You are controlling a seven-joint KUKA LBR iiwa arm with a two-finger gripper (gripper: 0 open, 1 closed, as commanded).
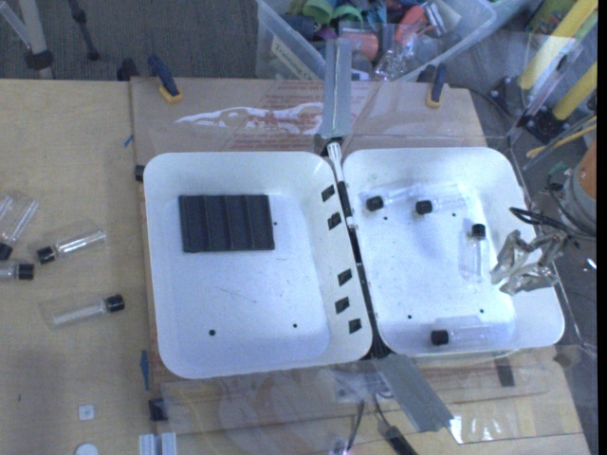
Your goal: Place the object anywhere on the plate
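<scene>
A black ribbed plate [226,223] lies flat in the left white bin [180,349], toward its far left. Several clear vials with black caps lie in the right white bin [541,335]: two side by side at the far end [398,200] [446,202], one near the right side [471,252], and one at the near edge [467,333]. My gripper [517,265] hangs over the right bin's right rim, just right of the vial there. Its metal fingers are open with nothing between them.
More clear vials [74,245] [87,308] lie loose on the wooden bench left of the bins. A clear tub of coloured toys [379,12] stands behind the bins. A metal divider bar [336,83] runs back from between them.
</scene>
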